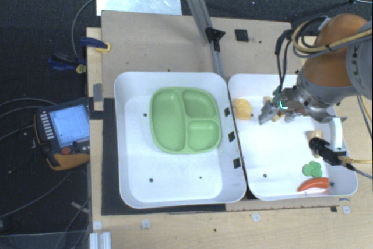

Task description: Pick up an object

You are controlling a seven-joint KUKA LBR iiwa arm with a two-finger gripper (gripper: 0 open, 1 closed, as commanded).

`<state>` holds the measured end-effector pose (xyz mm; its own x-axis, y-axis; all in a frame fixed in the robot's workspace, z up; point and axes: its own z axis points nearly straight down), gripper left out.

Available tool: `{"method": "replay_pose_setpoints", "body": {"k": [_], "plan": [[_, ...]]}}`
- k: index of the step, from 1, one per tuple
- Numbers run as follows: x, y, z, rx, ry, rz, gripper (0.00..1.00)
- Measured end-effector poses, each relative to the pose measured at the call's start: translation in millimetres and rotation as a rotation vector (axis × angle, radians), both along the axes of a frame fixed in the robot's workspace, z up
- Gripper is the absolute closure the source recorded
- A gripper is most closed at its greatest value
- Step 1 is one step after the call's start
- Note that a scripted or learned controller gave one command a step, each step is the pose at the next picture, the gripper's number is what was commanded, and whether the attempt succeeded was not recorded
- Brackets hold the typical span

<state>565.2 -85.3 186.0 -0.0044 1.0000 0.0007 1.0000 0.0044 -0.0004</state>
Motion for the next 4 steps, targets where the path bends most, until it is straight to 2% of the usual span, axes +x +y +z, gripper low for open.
{"method": "replay_pose_setpoints", "body": {"k": [1,3,4], "plan": [[1,0,1,0.000,-0.002,0.000,0.00],[3,-1,-83,0.000,0.002,-0.004,0.00],[5,-1,-99,-0.001,-0.005,-0.004,0.00]]}}
